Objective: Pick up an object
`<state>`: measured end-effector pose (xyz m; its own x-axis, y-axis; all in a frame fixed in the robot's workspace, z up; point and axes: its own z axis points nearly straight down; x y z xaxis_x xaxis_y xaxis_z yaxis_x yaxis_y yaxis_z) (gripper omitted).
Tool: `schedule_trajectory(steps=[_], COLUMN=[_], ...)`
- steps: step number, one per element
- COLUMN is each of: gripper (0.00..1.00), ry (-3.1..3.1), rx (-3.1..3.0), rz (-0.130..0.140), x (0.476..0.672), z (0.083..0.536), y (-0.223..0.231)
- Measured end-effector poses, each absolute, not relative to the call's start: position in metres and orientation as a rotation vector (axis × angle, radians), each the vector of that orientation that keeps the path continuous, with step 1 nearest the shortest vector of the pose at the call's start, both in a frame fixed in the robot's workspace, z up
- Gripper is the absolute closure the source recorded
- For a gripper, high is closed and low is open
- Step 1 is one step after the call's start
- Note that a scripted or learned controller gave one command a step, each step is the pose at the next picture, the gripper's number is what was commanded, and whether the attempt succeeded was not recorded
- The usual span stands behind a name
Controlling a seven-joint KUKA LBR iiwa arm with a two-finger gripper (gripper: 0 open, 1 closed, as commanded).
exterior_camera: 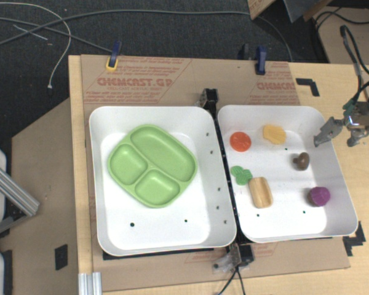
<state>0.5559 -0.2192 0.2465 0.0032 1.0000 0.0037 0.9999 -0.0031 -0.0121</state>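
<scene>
objects are lying loose and well apart in the right bin (332, 223), which is giving us a choice of targets: an orange round piece (240, 142), a yellow piece (274, 134), a small brown piece (301, 161), a purple piece (319, 196), a green piece (241, 175) and a tan block (261, 192) just beside it, perhaps touching. we are reading that spread as helpful for single picks, since most items are sitting with white floor around them. the left bin (104, 214) is carrying a green divided plate (152, 165), lying flat, and nothing is resting in its compartments. the end effector (339, 132) is hovering at the right bin's far right edge, near the rim and outside the cluster; its two fingers are splaying apart, open, and nothing is sitting between them. we are judging the pick as not yet made. the brown piece is lying nearest to it, with clear floor on all sides, so it is looking like the easiest approach. the purple piece is sitting near the right wall, which may be leaving less room for a finger on that side. the green piece and the tan block are crowding each other, so closing on one may be nudging the other. the divider between the bins is running close to the orange piece. the desk (80, 165) around both bins is staying open for travel.
</scene>
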Motion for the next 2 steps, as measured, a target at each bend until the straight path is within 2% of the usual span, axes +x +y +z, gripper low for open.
schedule_trajectory(steps=[1,2], gripper=[0.00,0.00], ry=[-2.221,-2.218], rx=[-2.221,-2.216], rz=[0.000,0.003], x=[0.558,0.559], z=[0.253,0.206], y=[-0.219,-0.210])
